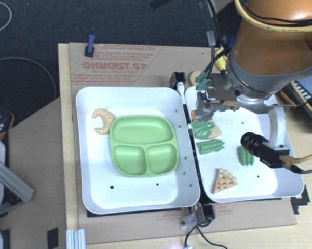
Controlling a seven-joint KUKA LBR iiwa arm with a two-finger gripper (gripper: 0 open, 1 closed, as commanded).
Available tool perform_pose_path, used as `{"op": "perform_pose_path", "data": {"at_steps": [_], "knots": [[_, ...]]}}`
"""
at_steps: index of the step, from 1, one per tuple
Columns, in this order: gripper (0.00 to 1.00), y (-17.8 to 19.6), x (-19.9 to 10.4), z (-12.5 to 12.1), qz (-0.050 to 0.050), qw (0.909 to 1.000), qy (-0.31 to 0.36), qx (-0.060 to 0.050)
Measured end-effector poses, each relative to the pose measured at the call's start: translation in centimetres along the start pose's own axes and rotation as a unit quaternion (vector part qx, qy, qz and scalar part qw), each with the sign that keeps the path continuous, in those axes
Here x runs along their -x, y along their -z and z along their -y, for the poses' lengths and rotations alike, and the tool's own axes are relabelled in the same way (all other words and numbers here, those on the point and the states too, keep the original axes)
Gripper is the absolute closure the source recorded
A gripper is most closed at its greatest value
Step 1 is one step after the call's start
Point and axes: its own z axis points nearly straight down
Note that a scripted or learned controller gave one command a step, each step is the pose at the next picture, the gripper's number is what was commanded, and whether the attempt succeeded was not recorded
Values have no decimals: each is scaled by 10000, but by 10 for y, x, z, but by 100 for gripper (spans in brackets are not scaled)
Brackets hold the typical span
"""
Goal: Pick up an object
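Gripper (204, 114) low at right bin's (259, 191) left edge, directly over a green leafy toy (202, 129), possibly touching it; finger state can't tell. Green bean pods (210, 147) just below, long axis across the bin. Pizza slice (224, 180) nearer front edge.

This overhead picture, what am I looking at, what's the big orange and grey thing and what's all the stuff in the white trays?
The big thing is a robot arm, reaching in from the right. One camera looks down on the bench at a slant. Its gripper hangs low over the right bin, above a green toy; whether it grips anything is hidden. That bin also holds a bean pod, a small green piece and a pizza slice. The left bin holds a green divided plate and a croissant.
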Motion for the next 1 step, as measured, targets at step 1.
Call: {"op": "perform_pose_path", "data": {"at_steps": [1], "knots": [[100,3,5,1,33,10000,-42,-71]]}}
